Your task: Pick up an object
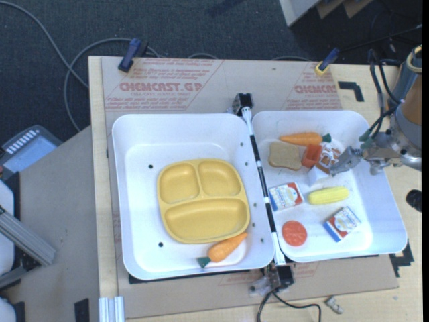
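The right bin (383, 200) holds several toy foods: a carrot (301, 139), a slice of bread (286, 155), a red piece (311, 155), a small white and red carton (328, 153), a corn cob (327, 195), another carton (285, 196), a tomato slice (294, 233) and a blue and red carton (343, 223). My gripper (342, 163) reaches in from the right, low over this bin, with its tip right beside the small white and red carton. I see nothing lifted.
The left bin (134, 173) holds a yellow divided plate (201, 200) and a second carrot (226, 247) at its front edge. A black divider (258, 173) separates the bins. Cables hang at the right by the arm (405, 113).
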Robot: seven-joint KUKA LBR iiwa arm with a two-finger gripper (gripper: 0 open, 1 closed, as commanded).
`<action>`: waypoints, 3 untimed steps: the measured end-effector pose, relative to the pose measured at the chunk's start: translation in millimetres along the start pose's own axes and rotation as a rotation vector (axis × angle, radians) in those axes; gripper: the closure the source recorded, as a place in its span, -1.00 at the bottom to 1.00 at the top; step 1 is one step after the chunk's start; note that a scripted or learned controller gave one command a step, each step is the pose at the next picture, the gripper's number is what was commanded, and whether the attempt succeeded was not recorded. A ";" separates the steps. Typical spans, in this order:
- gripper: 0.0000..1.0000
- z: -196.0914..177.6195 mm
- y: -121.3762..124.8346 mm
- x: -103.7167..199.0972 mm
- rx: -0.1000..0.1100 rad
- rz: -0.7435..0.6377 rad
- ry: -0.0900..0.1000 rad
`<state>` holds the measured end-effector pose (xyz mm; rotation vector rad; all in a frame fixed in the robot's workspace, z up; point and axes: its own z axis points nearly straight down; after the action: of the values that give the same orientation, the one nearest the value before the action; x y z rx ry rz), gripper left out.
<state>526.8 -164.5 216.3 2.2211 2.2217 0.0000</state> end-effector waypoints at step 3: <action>-1.00 130.3 139.0 33.0 0.006 0.000 -0.001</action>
<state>665.8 -131.5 86.0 2.2234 2.2241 -0.0078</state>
